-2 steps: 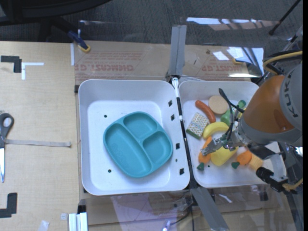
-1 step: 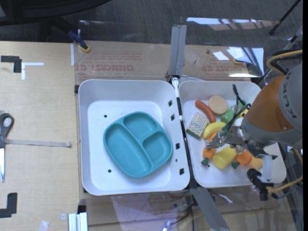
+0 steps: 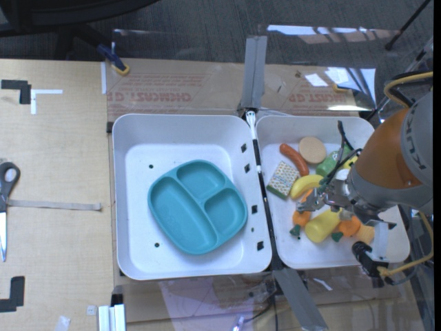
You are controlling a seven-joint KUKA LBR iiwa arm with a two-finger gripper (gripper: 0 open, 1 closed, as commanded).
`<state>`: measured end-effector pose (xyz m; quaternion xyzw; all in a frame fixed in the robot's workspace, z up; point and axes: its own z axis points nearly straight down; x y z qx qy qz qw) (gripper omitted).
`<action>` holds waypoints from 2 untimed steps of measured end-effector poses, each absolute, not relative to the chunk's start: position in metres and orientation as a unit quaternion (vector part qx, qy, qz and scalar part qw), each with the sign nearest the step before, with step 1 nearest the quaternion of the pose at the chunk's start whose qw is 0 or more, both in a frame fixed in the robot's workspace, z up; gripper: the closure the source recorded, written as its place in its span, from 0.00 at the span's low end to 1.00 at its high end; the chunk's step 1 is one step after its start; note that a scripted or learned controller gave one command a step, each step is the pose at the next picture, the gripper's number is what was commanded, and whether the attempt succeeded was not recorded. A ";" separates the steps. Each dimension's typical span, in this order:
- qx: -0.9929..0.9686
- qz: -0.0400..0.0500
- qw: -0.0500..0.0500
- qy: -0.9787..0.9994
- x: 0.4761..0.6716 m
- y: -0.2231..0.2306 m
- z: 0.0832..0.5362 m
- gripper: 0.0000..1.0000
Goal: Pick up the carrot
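Right bin (image 3: 279, 243): carrot (image 3: 301, 218) (partly hidden) beside claw (image 3: 318, 200).

bins: 2 white, left (image 3: 124, 205), right (image 3: 275, 240) | plates: 1 teal divided plate (image 3: 198, 206) | toy foods in right bin: 1 banana (image 3: 306, 184), 1 sausage (image 3: 295, 158), 1 tan disc (image 3: 312, 149), 1 sponge-like block (image 3: 282, 178), 1 yellow pear-shaped piece (image 3: 321, 227) | scissors: 1 (image 3: 5, 192)
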<state>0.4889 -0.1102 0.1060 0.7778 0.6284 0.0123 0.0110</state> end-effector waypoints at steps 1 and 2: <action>0.897 -0.001 -0.001 0.441 0.478 -0.100 0.089 0.00; 0.896 -0.004 -0.002 0.444 0.479 -0.100 0.096 1.00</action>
